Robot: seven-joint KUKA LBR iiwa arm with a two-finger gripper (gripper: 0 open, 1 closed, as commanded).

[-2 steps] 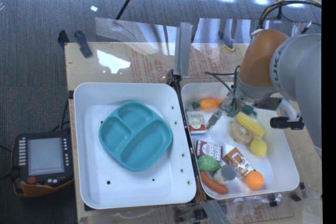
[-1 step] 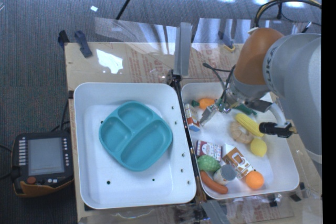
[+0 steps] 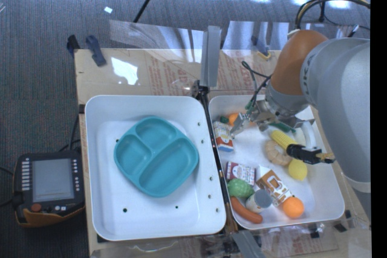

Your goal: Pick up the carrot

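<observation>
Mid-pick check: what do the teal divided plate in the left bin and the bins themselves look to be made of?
The teal plate looks like moulded plastic with a matte finish: uniform colour, soft rounded dividers, no sharp glare. The left bin and right bin look like thin formed plastic, smooth and slightly glossy: rounded rims and faint sheen. This is judged by look alone.

one fixed cam up high, looking down at a slant over both bins (image 3: 97, 130), bench mid-frame

Quick count: two white bins (image 3: 97, 130), one teal divided plate (image 3: 156, 156), one corn cob (image 3: 282, 140), one lemon (image 3: 297, 170), one orange (image 3: 293, 208), one hot dog (image 3: 247, 211), three small cartons (image 3: 240, 171) and one handheld pendant (image 3: 48, 187) off to the left.
</observation>
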